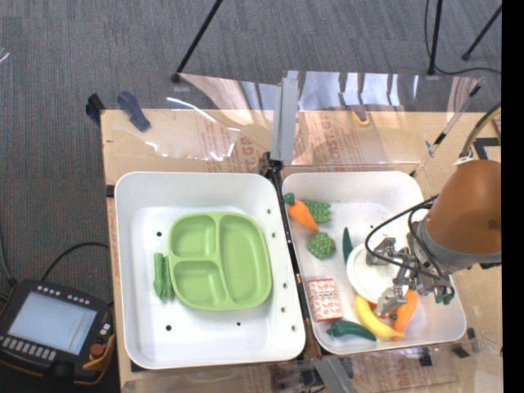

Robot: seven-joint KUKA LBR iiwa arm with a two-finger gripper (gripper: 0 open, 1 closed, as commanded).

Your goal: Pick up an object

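Note:
My gripper [407, 283] hangs low over the right part of the right bin [385, 182], above a small white plate [363, 275]. An orange carrot-like piece [402, 306] lies right under its tip, touching a yellow banana [373, 318]. Whether the gripper has hold of the orange piece is hidden by the wrist. Elsewhere in this bin are an orange carrot [301, 212] with green leaves [319, 212], a green broccoli [321, 245], a dark green pepper [347, 244], a red box [324, 299] and another dark green pepper [350, 330].
The left bin [139, 195] holds a light green divided plate [219, 260] and a green bean pod [162, 275] at its left. A metal divider [283, 121] stands behind the bins. A teach pendant [51, 324] lies at the lower left, off the bench.

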